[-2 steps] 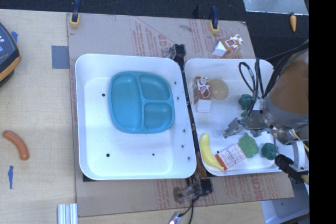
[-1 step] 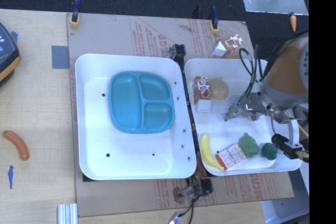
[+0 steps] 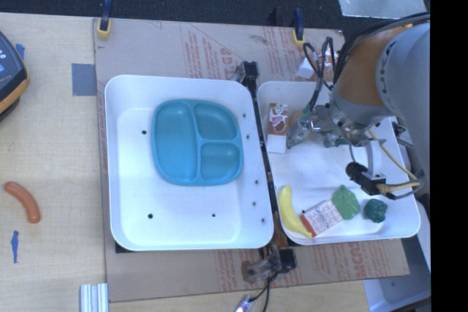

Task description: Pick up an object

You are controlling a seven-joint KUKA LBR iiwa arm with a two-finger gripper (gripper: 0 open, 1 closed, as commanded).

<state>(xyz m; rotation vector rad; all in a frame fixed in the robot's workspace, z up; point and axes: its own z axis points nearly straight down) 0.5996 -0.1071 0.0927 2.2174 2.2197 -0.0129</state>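
Note:
The right bin (image 3: 314, 168) holds several small objects. A yellow banana (image 3: 287, 212) lies at its front left, with a red-and-white packet (image 3: 322, 218) beside it. A light green lumpy item (image 3: 346, 202) and a darker green one (image 3: 376, 210) sit at the front right. A small brown-and-white carton (image 3: 277, 119) stands at the back left. My gripper (image 3: 301, 133) hangs over the back of this bin, just right of the carton, under the orange-banded wrist (image 3: 358, 80). I see nothing held in it.
The left bin (image 3: 131, 179) carries a blue divided plate (image 3: 197, 142). On the bench far left, an orange sausage (image 3: 23, 201) lies loose and a dark device (image 3: 9, 77) sits at the edge. Cables (image 3: 391, 183) trail from the wrist over the right bin.

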